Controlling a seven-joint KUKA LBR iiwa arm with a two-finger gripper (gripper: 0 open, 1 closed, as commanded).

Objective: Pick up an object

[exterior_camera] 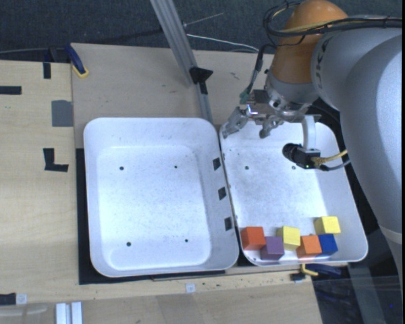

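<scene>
camera view: gripper (251, 125) fingers spread, grasping nothing, over right bin's (337, 181) far edge; no readable writing.

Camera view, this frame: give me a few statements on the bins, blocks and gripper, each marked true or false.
1. The blocks lie in the right bin. True.
2. The gripper holds a block. False: nothing is between its fingers; it hangs at the right bin's far edge.
3. A purple block sits beside an orange block. True.
4. The left bin holds a blue block. False: the blue block is in the right bin.
5. The blocks are clustered at the bin's near edge. True.
</scene>
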